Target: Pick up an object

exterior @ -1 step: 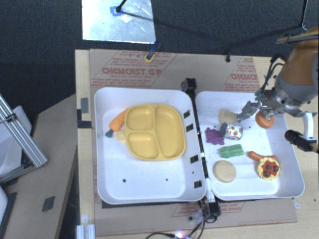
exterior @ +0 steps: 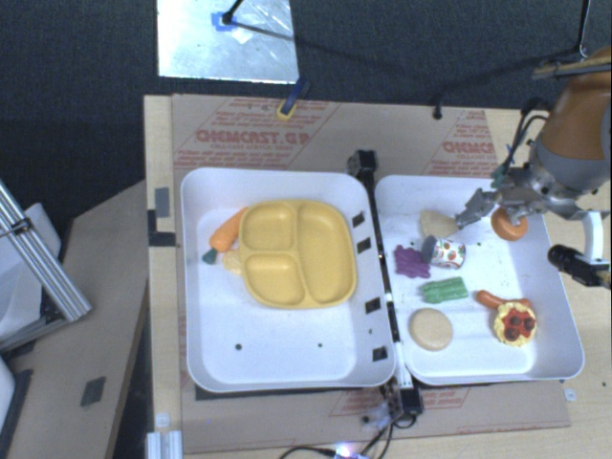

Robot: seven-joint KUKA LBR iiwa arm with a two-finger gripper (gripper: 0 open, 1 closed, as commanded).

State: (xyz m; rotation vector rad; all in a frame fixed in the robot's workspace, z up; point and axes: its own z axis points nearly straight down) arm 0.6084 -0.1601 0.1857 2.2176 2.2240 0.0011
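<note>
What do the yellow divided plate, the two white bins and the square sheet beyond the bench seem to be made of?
Yellow divided plate: likely moulded plastic, smooth with a soft sheen, uniform colour.
White bins: probably thin formed plastic, matte, with rounded corners and a raised lip.
Square sheet: looks like metal or foil, with grey, streaky reflections; cannot be sure.

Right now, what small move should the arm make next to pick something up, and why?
Probably lower the hand slightly toward the pale wedge just to its left in the right bin. That piece lies nearest and apart from the can.
</note>
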